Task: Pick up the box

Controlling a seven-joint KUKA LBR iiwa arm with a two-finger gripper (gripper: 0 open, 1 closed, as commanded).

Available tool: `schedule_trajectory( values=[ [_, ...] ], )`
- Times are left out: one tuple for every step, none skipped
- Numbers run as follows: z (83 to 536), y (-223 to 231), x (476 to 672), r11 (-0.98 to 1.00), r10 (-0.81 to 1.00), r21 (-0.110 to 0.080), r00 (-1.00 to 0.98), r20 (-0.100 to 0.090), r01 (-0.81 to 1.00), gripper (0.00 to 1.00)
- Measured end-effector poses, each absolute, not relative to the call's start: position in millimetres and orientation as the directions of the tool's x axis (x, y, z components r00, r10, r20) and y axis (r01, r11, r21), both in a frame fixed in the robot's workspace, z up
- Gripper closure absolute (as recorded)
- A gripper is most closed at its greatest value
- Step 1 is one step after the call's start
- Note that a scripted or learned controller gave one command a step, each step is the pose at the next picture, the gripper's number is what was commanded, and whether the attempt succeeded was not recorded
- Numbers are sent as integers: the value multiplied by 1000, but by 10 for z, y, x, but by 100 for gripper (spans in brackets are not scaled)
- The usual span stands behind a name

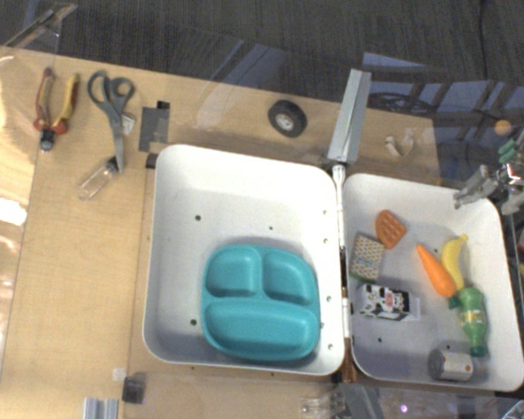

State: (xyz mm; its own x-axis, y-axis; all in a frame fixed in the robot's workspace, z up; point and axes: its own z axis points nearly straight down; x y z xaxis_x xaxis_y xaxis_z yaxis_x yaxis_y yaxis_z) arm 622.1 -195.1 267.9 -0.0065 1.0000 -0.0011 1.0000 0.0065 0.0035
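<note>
Lying in right bin: box [386,302] | fingers [480,186] well apart, state unclear

Right bin [497,376]: box [386,302] lay flat with bare floor below and to its right; patterned packet [367,256] crowded its upper left, bin wall its left. Carrot [435,272], banana [453,258], bottle [471,318], can [452,365] lined the right side.

Lab workbench, pliers [53,107], scissors [112,102], tape roll [287,118]
</note>
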Motion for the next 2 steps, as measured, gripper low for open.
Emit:
schedule_trajectory(
  values=[
    [1346,-1571,6694,174,985,2,-174,0,985,0],
    [1113,-997,6417,141,990,4,-141,-1,990,0]
  ],
)
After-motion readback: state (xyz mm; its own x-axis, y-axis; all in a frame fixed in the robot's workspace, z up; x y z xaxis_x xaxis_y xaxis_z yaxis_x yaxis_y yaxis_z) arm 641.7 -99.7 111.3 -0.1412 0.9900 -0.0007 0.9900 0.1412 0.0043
